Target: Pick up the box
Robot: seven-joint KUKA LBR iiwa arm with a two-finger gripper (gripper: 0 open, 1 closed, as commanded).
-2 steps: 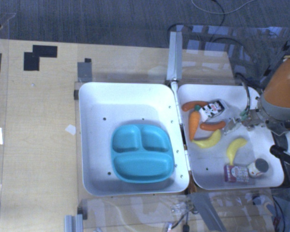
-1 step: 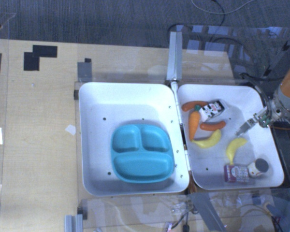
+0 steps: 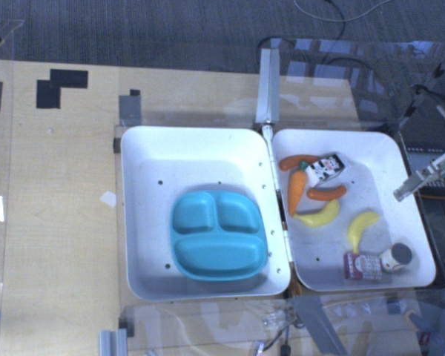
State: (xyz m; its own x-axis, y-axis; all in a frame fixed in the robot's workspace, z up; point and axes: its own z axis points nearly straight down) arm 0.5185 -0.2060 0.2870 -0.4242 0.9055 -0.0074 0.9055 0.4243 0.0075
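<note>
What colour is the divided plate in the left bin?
Light blue all over, seen clearly in the camera view: the divided plate lies flat in the left bin.

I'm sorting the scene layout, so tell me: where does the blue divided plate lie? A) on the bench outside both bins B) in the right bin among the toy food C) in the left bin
C: the blue divided plate lies flat in the left bin, while the carrot and bananas lie in the right bin.

No readable text, print on the box point(image 3: 327, 167) (black-and-white) too blurred
</note>
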